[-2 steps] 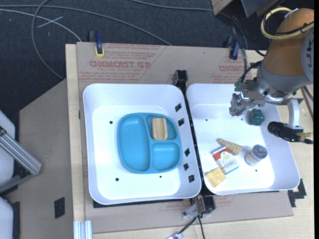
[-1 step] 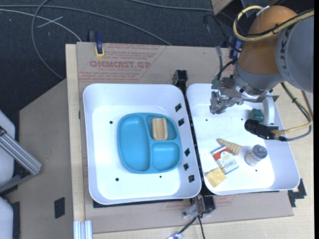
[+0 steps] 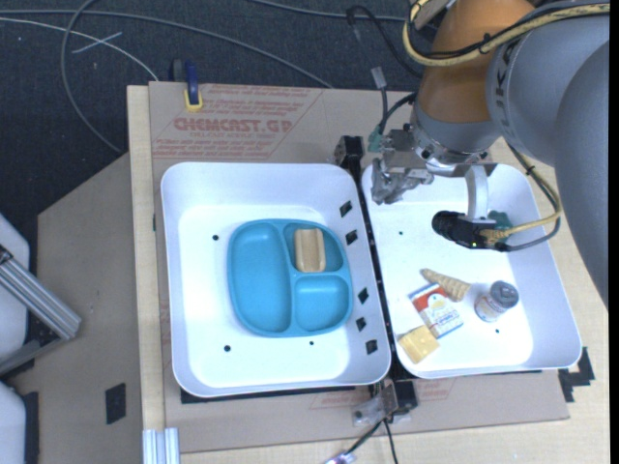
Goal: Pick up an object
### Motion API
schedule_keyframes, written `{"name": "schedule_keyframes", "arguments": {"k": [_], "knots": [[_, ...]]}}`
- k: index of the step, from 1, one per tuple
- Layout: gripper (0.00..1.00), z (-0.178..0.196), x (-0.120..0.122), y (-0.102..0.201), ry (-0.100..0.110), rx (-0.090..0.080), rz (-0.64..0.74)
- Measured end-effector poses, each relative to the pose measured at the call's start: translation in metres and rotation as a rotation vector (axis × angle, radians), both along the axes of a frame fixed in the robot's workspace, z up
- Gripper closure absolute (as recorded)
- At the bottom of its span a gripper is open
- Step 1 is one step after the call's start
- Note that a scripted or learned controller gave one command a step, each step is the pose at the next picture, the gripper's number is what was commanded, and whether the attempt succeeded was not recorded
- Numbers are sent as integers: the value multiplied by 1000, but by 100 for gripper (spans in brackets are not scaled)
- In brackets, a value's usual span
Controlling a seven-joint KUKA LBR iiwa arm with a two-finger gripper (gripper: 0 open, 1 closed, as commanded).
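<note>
Right bin (image 3: 542, 341): claw (image 3: 385, 184) at far-left rim, grip state unclear, items (image 3: 440, 307) clustered near.

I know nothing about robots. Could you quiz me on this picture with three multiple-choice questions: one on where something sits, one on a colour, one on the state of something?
1. Where is the blue divided plate?
A. left bin
B. right bin
C. on the cardboard

2. What colour is the band above the arm's wrist?
A. green
B. orange
C. purple

3. How is the small jar placed?
A. stacked on the plate
B. resting in the right bin
C. hanging off the bench

Answers: 1 A, the plate lies inside the left bin. 2 B, the band is orange. 3 B, the jar rests on the right bin's floor.
</note>
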State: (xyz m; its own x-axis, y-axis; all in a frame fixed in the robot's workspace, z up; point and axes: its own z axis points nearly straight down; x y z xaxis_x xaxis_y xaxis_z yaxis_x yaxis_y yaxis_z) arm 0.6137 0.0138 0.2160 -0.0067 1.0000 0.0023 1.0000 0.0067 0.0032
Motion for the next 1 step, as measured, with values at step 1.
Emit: {"name": "schedule_keyframes", "arguments": {"k": [1], "knots": [[100,-7,12,53,2,0,-1]]}}
